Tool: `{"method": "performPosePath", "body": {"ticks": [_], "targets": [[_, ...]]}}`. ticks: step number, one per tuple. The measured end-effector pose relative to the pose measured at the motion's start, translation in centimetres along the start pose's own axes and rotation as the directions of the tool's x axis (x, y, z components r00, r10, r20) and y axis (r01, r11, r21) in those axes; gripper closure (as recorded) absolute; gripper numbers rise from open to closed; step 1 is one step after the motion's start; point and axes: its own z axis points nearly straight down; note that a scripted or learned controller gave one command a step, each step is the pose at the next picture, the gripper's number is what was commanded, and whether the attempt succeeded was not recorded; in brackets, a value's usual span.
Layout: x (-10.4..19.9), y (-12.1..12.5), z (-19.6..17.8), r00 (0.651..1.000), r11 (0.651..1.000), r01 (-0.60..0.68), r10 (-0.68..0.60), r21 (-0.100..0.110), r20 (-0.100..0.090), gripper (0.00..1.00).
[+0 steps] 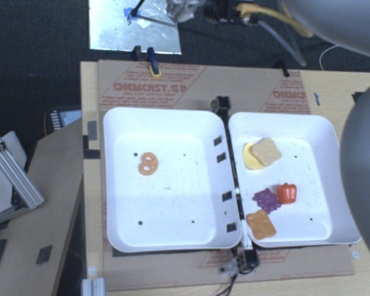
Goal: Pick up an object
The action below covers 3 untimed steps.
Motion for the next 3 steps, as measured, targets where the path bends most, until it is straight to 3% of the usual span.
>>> {"method": "performPosePath", "body": {"ticks": [3], "targets": [[0.00, 0.00, 0.00, 1.000, 1.000, 0.000, 0.000, 0.000, 0.000, 1.00]]}}
